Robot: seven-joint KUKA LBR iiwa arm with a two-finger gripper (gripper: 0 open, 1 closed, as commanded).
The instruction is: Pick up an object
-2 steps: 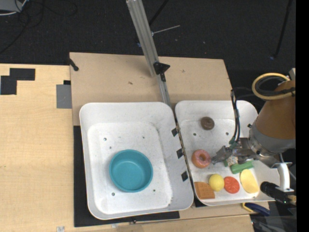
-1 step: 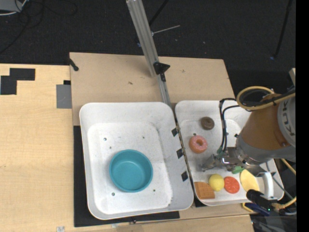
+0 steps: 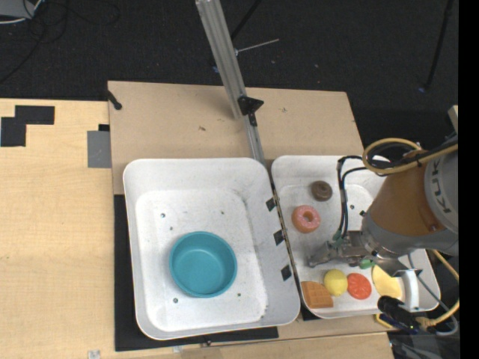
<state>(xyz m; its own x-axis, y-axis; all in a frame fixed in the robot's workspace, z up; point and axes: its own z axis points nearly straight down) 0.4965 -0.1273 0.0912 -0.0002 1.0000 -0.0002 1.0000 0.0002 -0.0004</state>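
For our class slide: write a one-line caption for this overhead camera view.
Arm's gripper low in the right bin among toy foods; teal bowl sits in the left bin.

A robotics laboratory or test cell is being shown; two shallow white bins [image 3: 196,172] are being held side by side on a plain wooden bench board [image 3: 299,118]; an industrial arm [image 3: 408,204], grey with an orange band, is being reached in from the right; loose cables [image 3: 389,149] are being looped over its wrist; an aluminium extrusion strut [image 3: 223,51] is being braced at a slant behind the bins; the surrounding floor is being covered in dark carpet [image 3: 112,28], with more cabling being trailed at the upper left.
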